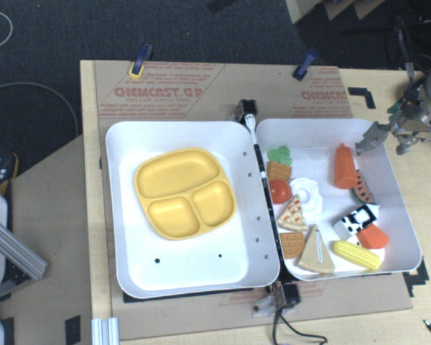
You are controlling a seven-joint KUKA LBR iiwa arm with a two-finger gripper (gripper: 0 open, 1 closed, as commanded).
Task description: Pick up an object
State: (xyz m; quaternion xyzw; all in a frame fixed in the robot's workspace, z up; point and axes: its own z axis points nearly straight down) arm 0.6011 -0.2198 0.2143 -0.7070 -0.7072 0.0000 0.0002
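I see toy food [323, 214] piled in the right bin [406, 221], nothing lifted. My gripper [388, 139] hovers over that bin's far right edge, fingers spread apart, empty. Yellow tray [184, 192] fills the left bin [122, 192].

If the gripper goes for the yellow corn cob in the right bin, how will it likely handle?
The corn cob looks like stiff, light toy plastic. Its rounded, elongated shape may roll or slip if pinched off-centre. It lies close to the bin wall, likely limiting finger room.
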